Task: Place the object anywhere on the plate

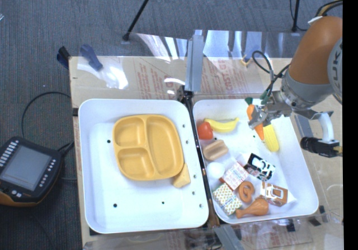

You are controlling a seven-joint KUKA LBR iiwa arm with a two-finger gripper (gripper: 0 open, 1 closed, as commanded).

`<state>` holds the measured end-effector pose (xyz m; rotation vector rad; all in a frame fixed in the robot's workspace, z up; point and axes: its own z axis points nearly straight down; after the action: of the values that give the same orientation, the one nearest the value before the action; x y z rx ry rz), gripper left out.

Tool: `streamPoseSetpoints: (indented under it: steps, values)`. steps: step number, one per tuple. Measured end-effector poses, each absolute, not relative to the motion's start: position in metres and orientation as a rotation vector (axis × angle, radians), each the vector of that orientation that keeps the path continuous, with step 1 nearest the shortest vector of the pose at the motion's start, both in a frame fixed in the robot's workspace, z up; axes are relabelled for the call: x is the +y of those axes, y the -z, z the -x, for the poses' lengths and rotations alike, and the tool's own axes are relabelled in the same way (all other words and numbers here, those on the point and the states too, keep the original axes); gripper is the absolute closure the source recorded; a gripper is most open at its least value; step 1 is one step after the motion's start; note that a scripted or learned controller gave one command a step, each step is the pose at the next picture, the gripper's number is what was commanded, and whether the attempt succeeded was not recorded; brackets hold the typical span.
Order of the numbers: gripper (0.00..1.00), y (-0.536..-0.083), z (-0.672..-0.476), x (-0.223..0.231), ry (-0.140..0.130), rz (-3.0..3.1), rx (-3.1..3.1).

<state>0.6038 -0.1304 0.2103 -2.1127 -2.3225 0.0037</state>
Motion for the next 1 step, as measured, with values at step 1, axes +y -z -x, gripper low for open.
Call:
streamPoseSetpoints:
  steps: [1]
  values:
    - [1.0, -0.2039, -0.6126, -0.0623, -0.002, 1.964, -2.447]
